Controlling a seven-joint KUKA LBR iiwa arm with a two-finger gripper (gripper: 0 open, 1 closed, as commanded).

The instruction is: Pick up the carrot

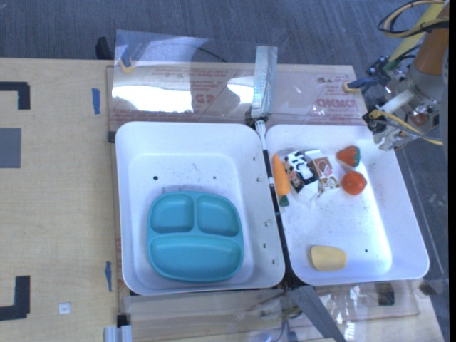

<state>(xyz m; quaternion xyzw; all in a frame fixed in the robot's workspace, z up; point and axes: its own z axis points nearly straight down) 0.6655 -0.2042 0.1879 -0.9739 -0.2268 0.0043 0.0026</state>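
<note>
**Carrot lies at the left wall of the right bin; arm parked above the far right corner**

The bench carries two shallow white bins side by side on a pale wooden board. The left bin (187, 140) holds a teal divided plate (194, 236) with three compartments, set toward its near side; dark specks mark the bin floor behind it. The right bin (399, 212) holds the toys. The carrot (281, 176) lies lengthwise along that bin's left wall, just beside the divide between the bins, its green end toward the near side. Just right of it sits a black-and-white printed carton (302, 168), with a small brownish packet (325, 174) touching it. Further right are a strawberry (348, 155) and, near it, a red tomato (353, 183). A yellow block (327, 257) rests well apart from them, toward the near edge.

Behind the bins lies clear plastic sheeting (185, 77) with a grey taped strip standing between the halves. Blue tape marks and black squares dot the tan tabletop at left; the floor beyond is dark grey carpet.

The gripper (390, 123) hangs over the far right corner of the right bin, well apart from the carrot, among yellow cables. Whether it is open or closed, I cannot tell; nothing is seen in it.
</note>
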